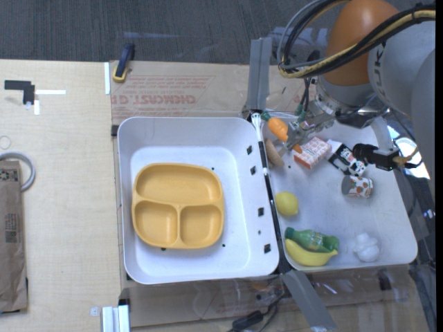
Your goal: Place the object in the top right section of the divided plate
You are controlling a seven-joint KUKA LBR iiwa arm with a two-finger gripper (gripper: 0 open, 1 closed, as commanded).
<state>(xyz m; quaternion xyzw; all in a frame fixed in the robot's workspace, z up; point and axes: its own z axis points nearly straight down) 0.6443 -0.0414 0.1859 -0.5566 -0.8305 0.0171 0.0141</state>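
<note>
At the right bin's [387, 254] far-left corner, the gripper [299, 131] is hovering over the small orange carrot toy [277, 128], probably light, hard and slippery, best pinched across its middle; jaws' state unclear.

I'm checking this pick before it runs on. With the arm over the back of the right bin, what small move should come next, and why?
Probably a short straight descent onto the carrot. The gripper sits low beside it at the bin's back left corner, and nothing shows between its tips yet. The yellow plate in the left bin has no item in it, so a pick has to come before any carry.
</note>
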